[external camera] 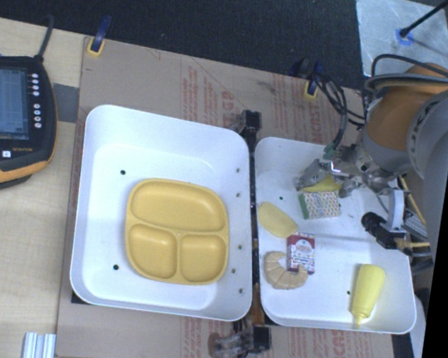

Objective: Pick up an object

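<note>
Nearest the lens, at the bottom edge, a small ribbed silver metal block [39, 346] sits on the pale wooden bench [5, 250]. Further up on the far left rests a grey and orange handheld control pendant [3, 124] with a lit screen. To its right, on a sheet of brown cardboard [180, 84], lies the left shallow white bin [100, 197], and in it a yellow plastic plate with three compartments [176, 231], flat and near the bin's middle.

Across the divide, the right shallow white bin [329, 311] holds several items. Close to its left wall is a pale yellow oval piece [276, 219]; just below it a small red and white packet [300, 253] lies partly over a tan round biscuit-like piece [281, 273]. Toward the bin's right side a yellow squeeze bottle [366, 292] lies on its side, nozzle toward the near rim, well apart from the others.

At the bin's far end, a small green-speckled sachet [321, 204] lies flat, directly under the gripper [327, 174] of the grey arm with the orange band [404, 117]. The sachet sits just below the gripper's tip, touching or nearly so; contact cannot be judged. Whether the gripper is spread or closed cannot be told, as its lower part blends into clutter and cables.
</note>
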{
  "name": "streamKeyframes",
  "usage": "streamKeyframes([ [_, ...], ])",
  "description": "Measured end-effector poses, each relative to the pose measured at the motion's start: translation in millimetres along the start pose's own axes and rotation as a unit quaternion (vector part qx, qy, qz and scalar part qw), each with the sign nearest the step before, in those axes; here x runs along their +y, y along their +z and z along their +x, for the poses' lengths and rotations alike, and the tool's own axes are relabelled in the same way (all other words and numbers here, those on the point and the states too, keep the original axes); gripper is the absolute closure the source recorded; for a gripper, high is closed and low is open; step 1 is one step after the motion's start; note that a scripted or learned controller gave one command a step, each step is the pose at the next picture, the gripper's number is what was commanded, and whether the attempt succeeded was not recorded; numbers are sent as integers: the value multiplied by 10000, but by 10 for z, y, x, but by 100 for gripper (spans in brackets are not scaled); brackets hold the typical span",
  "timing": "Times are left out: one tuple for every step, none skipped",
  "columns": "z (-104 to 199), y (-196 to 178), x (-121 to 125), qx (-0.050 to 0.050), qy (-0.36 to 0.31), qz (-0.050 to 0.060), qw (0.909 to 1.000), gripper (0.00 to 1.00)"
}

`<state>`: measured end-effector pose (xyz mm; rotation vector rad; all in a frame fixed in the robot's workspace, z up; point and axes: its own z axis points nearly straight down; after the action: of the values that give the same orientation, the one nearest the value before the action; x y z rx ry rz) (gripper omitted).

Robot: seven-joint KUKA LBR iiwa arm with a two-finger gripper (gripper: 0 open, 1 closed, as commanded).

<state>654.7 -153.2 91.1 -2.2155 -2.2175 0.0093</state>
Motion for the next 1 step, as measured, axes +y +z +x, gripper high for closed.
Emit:
streamKeyframes([
  [101,0,-1,1,-6,7,10000,0],
])
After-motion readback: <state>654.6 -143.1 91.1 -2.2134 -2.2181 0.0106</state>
